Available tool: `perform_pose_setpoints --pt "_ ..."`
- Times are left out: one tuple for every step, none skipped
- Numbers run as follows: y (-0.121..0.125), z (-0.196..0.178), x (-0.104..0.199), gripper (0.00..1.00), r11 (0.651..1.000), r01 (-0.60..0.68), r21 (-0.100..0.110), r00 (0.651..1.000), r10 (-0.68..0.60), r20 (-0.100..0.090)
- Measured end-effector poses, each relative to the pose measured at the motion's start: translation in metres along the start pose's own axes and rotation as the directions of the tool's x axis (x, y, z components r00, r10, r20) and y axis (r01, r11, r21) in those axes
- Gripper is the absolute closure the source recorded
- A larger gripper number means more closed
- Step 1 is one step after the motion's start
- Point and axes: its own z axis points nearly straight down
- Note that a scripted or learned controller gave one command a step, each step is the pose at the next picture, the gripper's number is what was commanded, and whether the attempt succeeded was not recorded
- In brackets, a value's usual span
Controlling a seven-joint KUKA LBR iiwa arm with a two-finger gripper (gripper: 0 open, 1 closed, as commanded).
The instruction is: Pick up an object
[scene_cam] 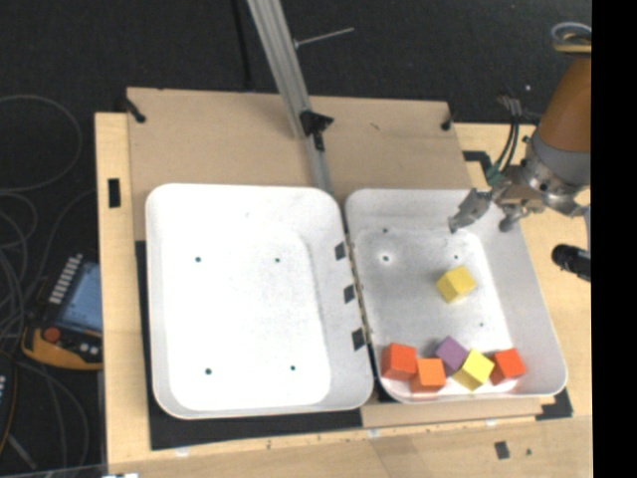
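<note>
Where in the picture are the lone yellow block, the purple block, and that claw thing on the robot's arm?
Lone yellow block (457,284), camera view, on its top face.
Purple block (452,353), camera view, on its top face.
End effector (485,215), camera view, midway between its two fingertips, over the right bin's far edge.

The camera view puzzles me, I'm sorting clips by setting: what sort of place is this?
Probably a robotics lab: a wooden bench bears two white bins, small coloured blocks lie in one, and a robot gripper reaches in.
</note>
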Motion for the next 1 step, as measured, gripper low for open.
perform_pose_setpoints --pt "-0.0418 0.1049 0.0065 0.0 1.0 -0.008 0.005 1.0 0.008 -0.003"
